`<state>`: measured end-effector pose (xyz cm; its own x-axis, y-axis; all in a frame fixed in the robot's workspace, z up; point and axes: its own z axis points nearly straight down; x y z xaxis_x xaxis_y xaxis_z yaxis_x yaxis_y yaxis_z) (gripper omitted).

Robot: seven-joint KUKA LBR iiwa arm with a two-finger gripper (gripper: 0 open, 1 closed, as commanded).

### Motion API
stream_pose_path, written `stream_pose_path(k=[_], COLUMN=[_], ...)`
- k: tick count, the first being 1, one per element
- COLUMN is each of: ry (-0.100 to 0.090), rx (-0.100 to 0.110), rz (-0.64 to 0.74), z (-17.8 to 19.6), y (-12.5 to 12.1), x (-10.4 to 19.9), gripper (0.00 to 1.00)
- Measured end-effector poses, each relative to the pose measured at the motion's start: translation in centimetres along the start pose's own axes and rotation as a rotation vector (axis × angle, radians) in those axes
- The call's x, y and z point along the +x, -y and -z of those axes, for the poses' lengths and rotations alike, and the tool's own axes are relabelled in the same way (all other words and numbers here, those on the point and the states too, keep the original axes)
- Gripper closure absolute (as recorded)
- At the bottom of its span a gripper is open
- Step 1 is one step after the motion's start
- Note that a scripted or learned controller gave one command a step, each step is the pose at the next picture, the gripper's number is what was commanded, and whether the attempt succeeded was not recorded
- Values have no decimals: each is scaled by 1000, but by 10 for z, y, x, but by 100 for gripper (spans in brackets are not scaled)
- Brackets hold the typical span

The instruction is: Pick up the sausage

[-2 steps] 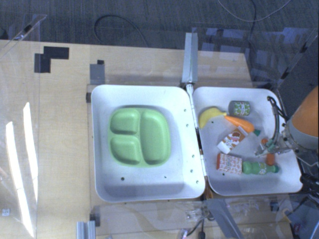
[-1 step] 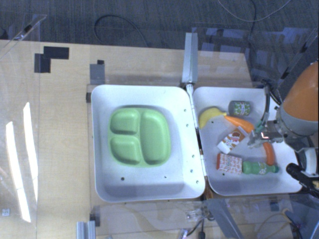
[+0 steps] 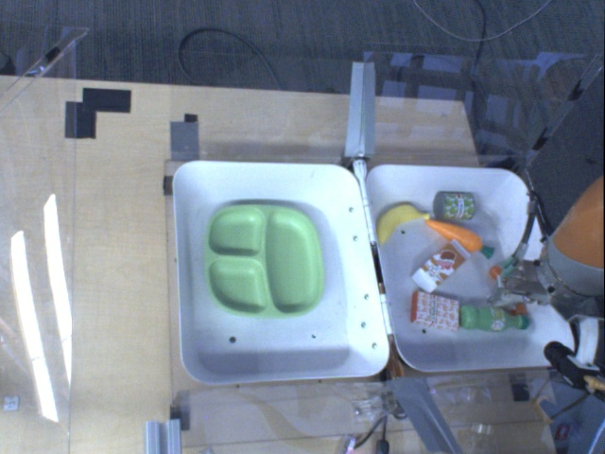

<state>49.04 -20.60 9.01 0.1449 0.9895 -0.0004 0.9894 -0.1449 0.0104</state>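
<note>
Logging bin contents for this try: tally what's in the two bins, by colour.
Green: 3 - divided plate, can, bottle
Yellow: 1 - banana
Orange: 1 - carrot
Red and white: 2 - tube, packet
Total: 7

I see two bins side by side on the counter (image 3: 104, 253). The left bin (image 3: 189, 282) holds a divided plate (image 3: 267, 260) at its centre. In the right bin (image 3: 416, 348), a can (image 3: 455, 204) sits at the top, a banana (image 3: 400, 219) left of it, a carrot (image 3: 458, 235) just below, a small packet (image 3: 440, 267) mid-bin, and a bottle (image 3: 468, 315) lies along the bottom.
</note>
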Motion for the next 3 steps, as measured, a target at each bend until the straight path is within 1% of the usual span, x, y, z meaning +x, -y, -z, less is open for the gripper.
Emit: stream_pose_path(k=[1,2,3], ry=[0,0,-5], rx=[3,3,2], rz=[56,56,197], z=[91,90,6], y=[2,2,-18], x=[51,51,21], gripper=[100,0,0])
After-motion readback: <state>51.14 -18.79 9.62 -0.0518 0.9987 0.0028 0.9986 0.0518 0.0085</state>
